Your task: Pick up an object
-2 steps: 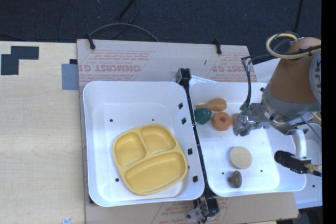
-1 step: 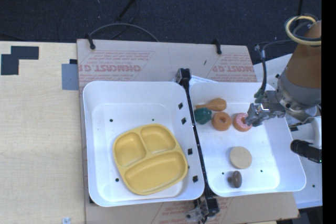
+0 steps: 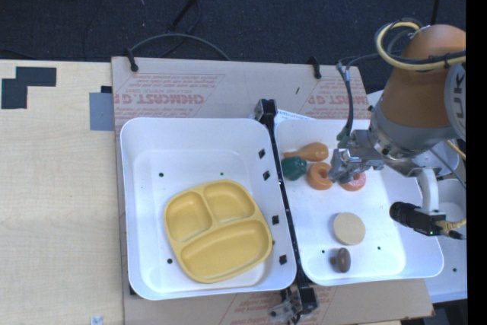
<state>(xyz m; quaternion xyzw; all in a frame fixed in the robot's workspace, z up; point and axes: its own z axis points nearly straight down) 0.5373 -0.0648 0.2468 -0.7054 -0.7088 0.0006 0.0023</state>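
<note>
Gripper: the gripper (image 3: 348,164) hangs low over the far part of the right bin (image 3: 396,259), among a huddle of small things. From up here I cannot tell how far apart its jaws stand, nor whether anything sits between them.
Likely target: a pinkish-red piece (image 3: 354,181) lies right under the tool, partly covered by it, with an orange ring (image 3: 319,177) just beside it to the left.
Neighbours: an orange drumstick-shaped toy (image 3: 310,152) and a dark green lump (image 3: 293,167) sit close by, the green one near the divider (image 3: 278,179) between the bins.
Risk, crowding: I reckon a closing grip could catch the ring along with the red piece, or shove one aside and come up with nothing.
Risk, flat shape: the red piece looks low and flat, so the tool may slide over it.
Risk, divider: anything nudged leftward could wedge against that black edge.
Open room: the near half of the right bin is roomier, with a tan disc (image 3: 348,228) and a small brown lump (image 3: 340,260) well apart from each other.
Left bin: a yellow divided tray (image 3: 218,230) takes up much of the left bin (image 3: 144,141).
Way out: straight up looks the safest path.
</note>
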